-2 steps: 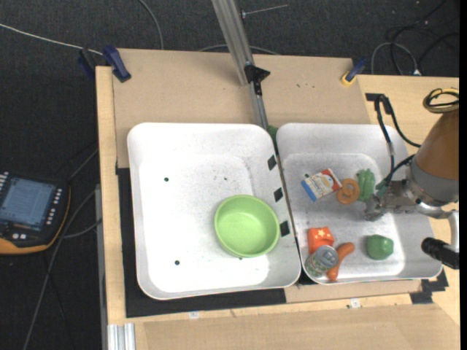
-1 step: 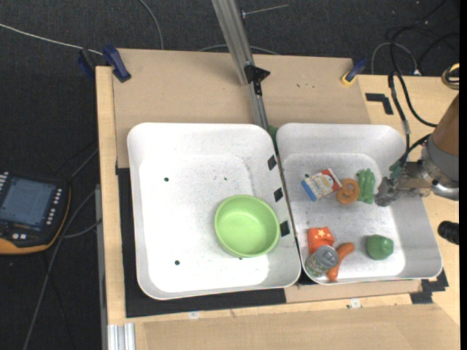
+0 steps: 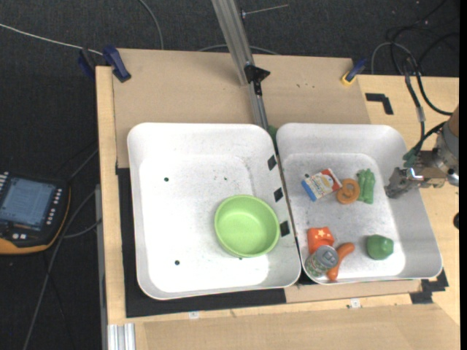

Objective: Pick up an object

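Hovering hand (image 3: pixel 398 183) beside right bin (image 3: pixel 416 228)

Bowl (image 3: pixel 246 225) in left bin (image 3: pixel 146 152); small items in right bin (image 3: pixel 408 152)

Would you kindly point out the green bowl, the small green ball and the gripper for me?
green bowl (image 3: pixel 246 226), camera view, inner floor of the bowl.
small green ball (image 3: pixel 379 247), camera view, top of the ball.
gripper (image 3: pixel 398 183), camera view, its tip.

Dark carpet floor (image 3: pixel 44 86), loose cables (image 3: pixel 66 35); wooden bench (image 3: pixel 190 86) (blue clamps (image 3: pixel 117 64)); handheld pendant (image 3: pixel 29 210) left.
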{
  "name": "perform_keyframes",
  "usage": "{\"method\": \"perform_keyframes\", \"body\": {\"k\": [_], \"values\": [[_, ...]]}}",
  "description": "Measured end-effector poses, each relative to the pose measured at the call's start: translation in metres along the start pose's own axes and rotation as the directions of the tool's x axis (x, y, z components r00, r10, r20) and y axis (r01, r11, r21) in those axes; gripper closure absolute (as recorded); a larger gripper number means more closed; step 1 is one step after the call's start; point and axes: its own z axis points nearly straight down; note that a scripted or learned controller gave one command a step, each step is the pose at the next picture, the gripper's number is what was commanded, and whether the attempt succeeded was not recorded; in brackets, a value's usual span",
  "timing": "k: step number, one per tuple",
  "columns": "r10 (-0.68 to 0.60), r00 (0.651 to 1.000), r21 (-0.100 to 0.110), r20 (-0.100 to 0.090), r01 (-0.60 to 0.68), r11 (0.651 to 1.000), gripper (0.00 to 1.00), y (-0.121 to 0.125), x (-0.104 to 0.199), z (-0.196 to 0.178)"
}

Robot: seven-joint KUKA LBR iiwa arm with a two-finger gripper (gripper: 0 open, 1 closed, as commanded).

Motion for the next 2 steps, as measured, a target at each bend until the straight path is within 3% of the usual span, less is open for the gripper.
{"method": "perform_keyframes", "body": {"k": [1, 2], "values": [[0.000, 1.000, 0.000, 0.000, 0.000, 1.000, 1.00, 0.001, 0.000, -0.044], [-0.004, 1.000, 0.004, -0.002, 0.004, 1.000, 1.00, -0.005, 0.052, -0.040]]}}
